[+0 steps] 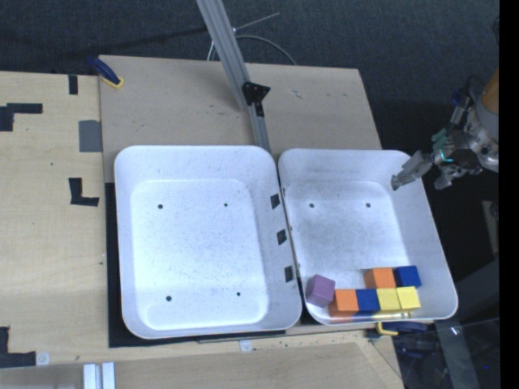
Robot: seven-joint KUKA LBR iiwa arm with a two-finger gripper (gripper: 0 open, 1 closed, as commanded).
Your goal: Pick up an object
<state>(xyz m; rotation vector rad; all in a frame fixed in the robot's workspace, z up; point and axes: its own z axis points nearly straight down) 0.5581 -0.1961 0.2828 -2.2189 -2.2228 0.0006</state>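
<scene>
**Blocks waiting, pincer off at the rim**

The blocks (381, 290) sit bunched in the near corner of the right bin (349, 217), a purple block (322, 288) just left of them. I see my pincer (422, 170) over that bin's far right edge, well apart from them; whether it is spread I cannot tell. I judge this the approach step: next I must bring it over one block and descend.

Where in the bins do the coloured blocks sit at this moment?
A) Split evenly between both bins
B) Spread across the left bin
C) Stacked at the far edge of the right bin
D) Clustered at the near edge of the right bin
D: the coloured blocks, purple, orange, blue and yellow, huddle together along the near edge of the right bin.
</scene>
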